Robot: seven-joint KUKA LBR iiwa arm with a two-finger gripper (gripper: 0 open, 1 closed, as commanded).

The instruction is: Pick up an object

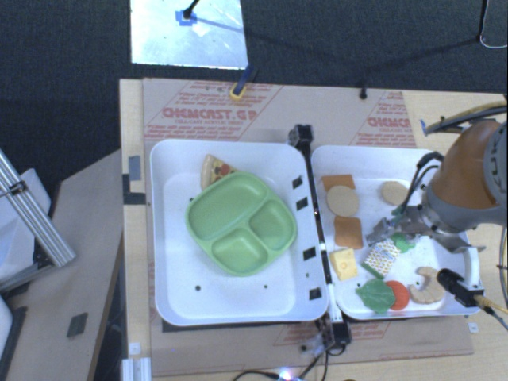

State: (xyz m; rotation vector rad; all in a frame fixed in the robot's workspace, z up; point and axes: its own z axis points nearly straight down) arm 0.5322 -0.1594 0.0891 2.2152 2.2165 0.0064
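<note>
My gripper [390,230] hangs low over the middle of the right bin [373,155], reaching in from the right under the grey and orange arm. Just below it lies a checkered waffle-like piece [383,257], and a small green piece [405,244] sits beside it. Around them are two brown toast squares [338,182] [348,232], a round tan slice [344,202], a yellow cheese cube [344,263], a pale cookie [393,192], a green lettuce leaf [375,294], a red tomato slice [398,296] and a curved tan pastry [429,286]. Nothing can be seen held.
The left bin [171,292] holds a green divided plate [241,223] with a pizza slice [214,167] tucked under its far edge. A black-clipped divider [311,213] separates the bins. A shiny metal sheet [188,22] lies beyond the bench.
</note>
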